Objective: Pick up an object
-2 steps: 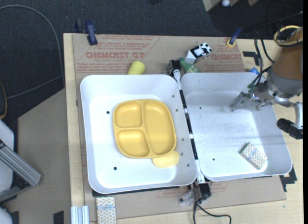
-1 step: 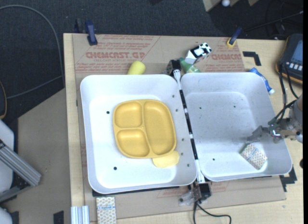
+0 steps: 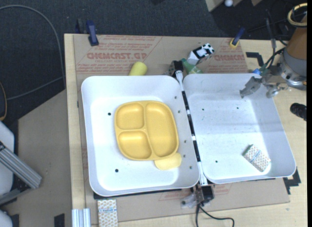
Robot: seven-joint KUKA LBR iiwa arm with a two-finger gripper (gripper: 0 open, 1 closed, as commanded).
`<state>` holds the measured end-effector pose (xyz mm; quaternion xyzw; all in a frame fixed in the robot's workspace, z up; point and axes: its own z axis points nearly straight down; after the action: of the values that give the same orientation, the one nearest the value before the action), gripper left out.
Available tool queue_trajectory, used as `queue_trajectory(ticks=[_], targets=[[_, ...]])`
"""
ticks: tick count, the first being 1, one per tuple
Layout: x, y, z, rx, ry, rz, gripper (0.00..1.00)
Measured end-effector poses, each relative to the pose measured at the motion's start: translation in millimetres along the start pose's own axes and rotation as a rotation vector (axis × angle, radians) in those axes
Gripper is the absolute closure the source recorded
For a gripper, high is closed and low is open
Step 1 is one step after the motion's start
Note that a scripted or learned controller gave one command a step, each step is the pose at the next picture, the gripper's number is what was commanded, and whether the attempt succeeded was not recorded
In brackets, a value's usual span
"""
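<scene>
Hand (image 3: 260,85), seemingly spread wide, hovers over right bin (image 3: 219,167); small packet (image 3: 256,157) lies well apart.

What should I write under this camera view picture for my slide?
Robot tool hovers over right bin; yellow tray sits in left bin.

Yellow tray (image 3: 146,129) left bin (image 3: 95,123), packet (image 3: 257,157) right bin (image 3: 219,123)
</scene>
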<state>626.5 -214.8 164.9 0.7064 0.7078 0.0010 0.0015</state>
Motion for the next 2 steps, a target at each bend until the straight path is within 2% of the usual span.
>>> queue_trajectory(ticks=[1,2], targets=[[17.8,-34.3,42.2,0.006,0.002,0.001,0.0],[44.2,-117.0,24.9,0.005,0.002,0.002,0.0]])
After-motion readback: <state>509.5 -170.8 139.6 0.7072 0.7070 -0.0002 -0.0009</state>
